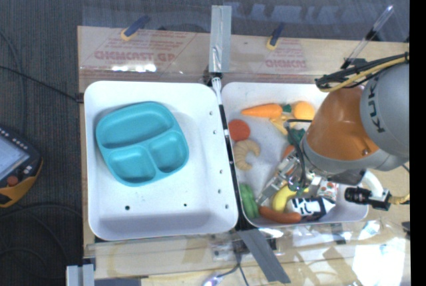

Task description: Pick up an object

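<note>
Toy foods (266, 112) lie jumbled in the right bin (266, 88): carrot, croissant, banana.

A teal divided tray (141, 142) lies tilted in the left bin (113, 225), toward its far left corner, while a handheld pendant (14, 166) rests on the floor.

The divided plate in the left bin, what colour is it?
Turquoise blue plastic divided plate, plain, seen clearly in the camera view.
</note>
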